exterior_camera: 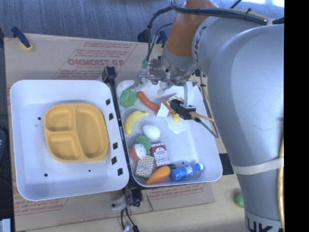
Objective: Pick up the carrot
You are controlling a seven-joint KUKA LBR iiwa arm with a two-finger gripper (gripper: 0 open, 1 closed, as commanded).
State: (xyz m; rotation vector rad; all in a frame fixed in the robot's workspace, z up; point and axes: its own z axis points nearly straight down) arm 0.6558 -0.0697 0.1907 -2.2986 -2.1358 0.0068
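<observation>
Arm (241, 81) hides right bin (205, 151) far corner; gripper (161, 79) fingertips too small to read.

a brown cardboard sheet (96, 57) printed with red lettering is being borne by the bench, and two shallow white bins are being carried side by side on it. the left bin (24, 144) is being occupied by a yellow divided tray (76, 132) with three compartments. the right bin (205, 151) is being joined to the left one along the middle by black clips (110, 75). a blue clamp with a yellow tip (21, 37) is being kept at the sheet's far left corner. a small green object (239, 199) is being left on the bench beside the right bin's near corner, partly hidden by the arm.
</observation>
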